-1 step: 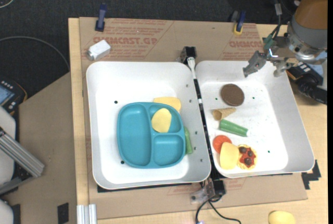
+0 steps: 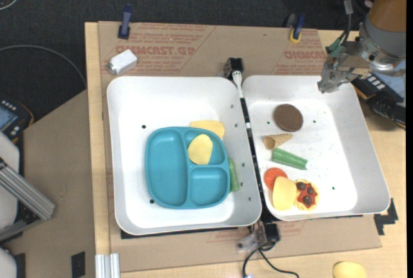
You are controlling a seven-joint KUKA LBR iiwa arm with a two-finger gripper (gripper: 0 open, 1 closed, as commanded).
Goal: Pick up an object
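Camera view: gripper (image 2: 329, 82) hovers over right bin's (image 2: 361, 141) far corner (wrist angled).

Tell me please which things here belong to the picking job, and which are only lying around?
For the job:
pincer
brown disc
green piece
red piece
pizza slice
right bin

Lying about:
teal tray
white block
blue clamp

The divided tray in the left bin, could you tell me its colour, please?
Teal blue tray, seen best in the camera view.
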